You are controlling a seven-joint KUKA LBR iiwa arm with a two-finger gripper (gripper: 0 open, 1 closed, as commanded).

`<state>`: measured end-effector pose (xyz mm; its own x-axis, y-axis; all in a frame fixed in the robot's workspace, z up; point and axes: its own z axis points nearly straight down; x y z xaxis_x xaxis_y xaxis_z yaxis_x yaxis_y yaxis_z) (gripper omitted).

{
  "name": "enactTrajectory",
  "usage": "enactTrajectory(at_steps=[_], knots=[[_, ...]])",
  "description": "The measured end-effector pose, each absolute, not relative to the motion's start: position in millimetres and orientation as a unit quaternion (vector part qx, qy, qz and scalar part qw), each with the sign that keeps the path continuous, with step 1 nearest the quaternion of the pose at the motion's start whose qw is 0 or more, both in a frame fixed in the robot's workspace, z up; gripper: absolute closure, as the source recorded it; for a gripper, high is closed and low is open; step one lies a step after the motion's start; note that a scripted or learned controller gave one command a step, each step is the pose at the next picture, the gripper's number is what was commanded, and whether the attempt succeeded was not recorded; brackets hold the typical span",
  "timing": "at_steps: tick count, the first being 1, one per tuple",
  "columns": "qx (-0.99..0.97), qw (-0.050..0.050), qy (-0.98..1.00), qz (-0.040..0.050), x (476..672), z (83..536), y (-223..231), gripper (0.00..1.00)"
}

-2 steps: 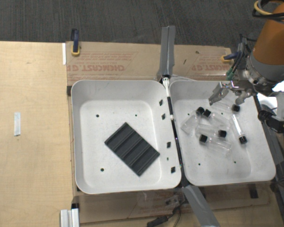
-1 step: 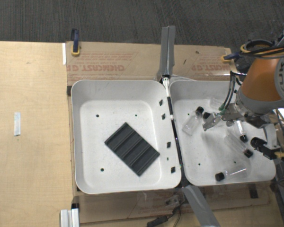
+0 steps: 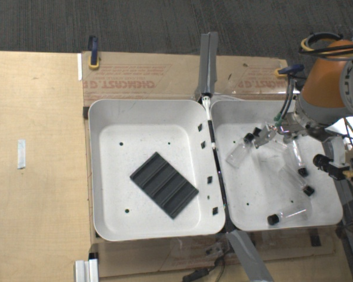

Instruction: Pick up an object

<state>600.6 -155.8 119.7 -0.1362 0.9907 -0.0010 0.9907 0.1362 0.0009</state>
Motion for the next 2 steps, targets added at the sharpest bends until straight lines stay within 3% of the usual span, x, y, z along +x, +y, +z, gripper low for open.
enactTrajectory(at_steps=[1, 2], knots=[[0.636, 0.001, 0.771, 0.0001, 626.8, 92.6, -121.8, 0.00], [0.638, 0.002, 0.770, 0.0001, 626.7, 101.8, -123.4, 1.00]])
